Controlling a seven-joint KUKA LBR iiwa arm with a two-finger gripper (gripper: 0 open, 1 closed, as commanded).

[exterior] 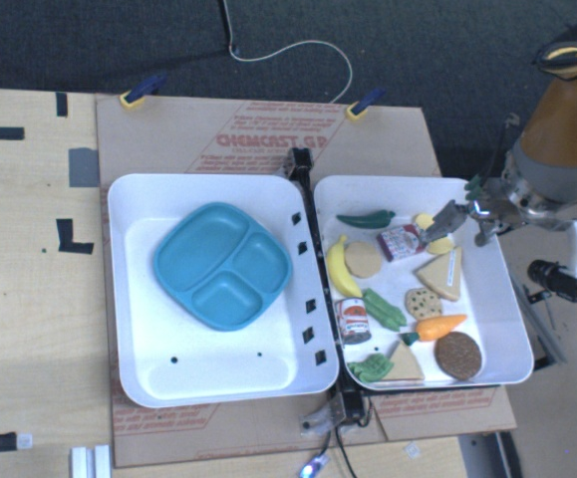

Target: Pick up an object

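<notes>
1. the arm (552,137) reaches in from the right, and its hand (445,225) hangs over the upper right part of the right bin (507,297).
2. whether the hand is wide or narrow cannot be told; its dark tip sits just beside a small purple-and-white packet (400,241) and nothing is seen held in it.
3. the right bin holds the toy foods: a green chilli (366,219) near the top, a banana (341,268) along the left wall, a beige round (364,259) touching the banana, and a small yellow piece (424,221) near the hand.
4. lower down lie a cheese wedge (442,275), a chip cookie (423,302), a green pod (383,309), a small can (354,321), a carrot (435,328), a brown round patty (458,355) and a sandwich wedge with green leaf (388,366).
5. the left bin (129,297) holds a blue divided plate (222,265), lying flat.
6. both bins rest on a cardboard sheet (258,137) on the wooden worktop (29,267).
</notes>
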